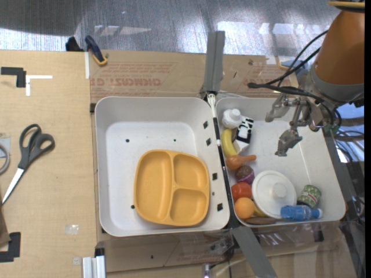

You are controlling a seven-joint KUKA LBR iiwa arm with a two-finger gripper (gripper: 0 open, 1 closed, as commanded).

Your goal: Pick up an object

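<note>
Bench from above, read left to right. On the wooden board lie black-handled scissors (pixel 28 149). The left bin (pixel 110 155) holds a yellow divided plate (pixel 172 187), lying flat in its lower half.

The right bin (pixel 324 172) carries the candidates for picking, crowded along its left wall and near edge: a small white bottle (pixel 232 118), a black-and-white block (pixel 244 130), a banana (pixel 229 143), a carrot (pixel 240 161), a dark plum-like fruit (pixel 244 173), a tomato (pixel 241 190), an orange (pixel 244 208), a white lidded bowl (pixel 275 193), a blue water bottle (pixel 300 213) on its side, and a small green-labelled can (pixel 310 196).

The gripper (pixel 286 145) hangs over the bare upper middle of the right bin, above and apart from the bowl, pinching nothing; whether it is spread or pressed together cannot be told.

The bowl, nearest below, looks stiff, smooth and wide, probably slippery; its rim would likely offer better hold than the domed lid. The banana seems lighter and softer, best taken across its middle.
</note>
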